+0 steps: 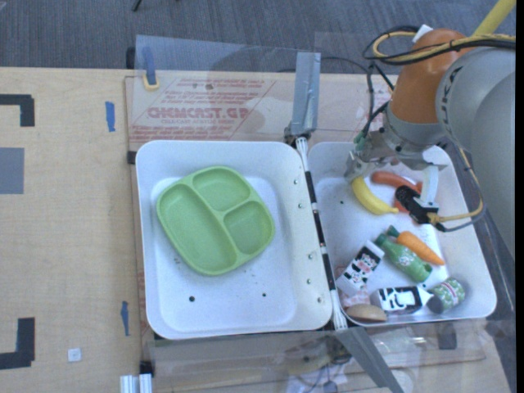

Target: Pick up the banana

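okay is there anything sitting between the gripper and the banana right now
Nothing visible does. The gripper hangs just above the banana's upper end in the right bin. An orange-red piece lies close beside the banana, on its right, not on top.

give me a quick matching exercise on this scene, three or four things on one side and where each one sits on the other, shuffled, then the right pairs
Things:
1. banana
2. green divided plate
3. carrot
4. blue tape strip

Places:
A. on the wooden bench, outside both bins
B. upper part of the right bin, just below the arm's wrist
C. middle of the left bin
D. lower half of the right bin, lying against a green bottle

Pairs: 1-B, 2-C, 3-D, 4-A
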Available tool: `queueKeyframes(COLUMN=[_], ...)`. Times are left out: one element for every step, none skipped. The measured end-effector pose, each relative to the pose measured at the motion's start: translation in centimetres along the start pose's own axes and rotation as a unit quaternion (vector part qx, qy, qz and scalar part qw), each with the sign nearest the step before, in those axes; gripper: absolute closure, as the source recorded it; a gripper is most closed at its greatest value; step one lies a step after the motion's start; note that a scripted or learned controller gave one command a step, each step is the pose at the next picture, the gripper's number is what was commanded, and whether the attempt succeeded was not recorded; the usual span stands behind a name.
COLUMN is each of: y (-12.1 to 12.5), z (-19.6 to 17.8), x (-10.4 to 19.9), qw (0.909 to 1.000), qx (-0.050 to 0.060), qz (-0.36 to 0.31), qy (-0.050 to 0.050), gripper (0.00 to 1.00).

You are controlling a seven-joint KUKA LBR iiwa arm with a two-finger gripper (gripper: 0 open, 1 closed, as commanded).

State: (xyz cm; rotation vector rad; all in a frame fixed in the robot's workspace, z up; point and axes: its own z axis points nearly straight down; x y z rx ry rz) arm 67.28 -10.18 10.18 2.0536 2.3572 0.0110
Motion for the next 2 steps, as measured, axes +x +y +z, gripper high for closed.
queueKeyframes(y=[0.6, 0.6], z=[-12.9, -8.3], x=[6.2, 7.4], qw=[0.9994, 0.9995], qx=[0.006, 0.009], qz=[0.035, 0.030], qy=[0.003, 0.003], gripper=[1.00, 1.00])
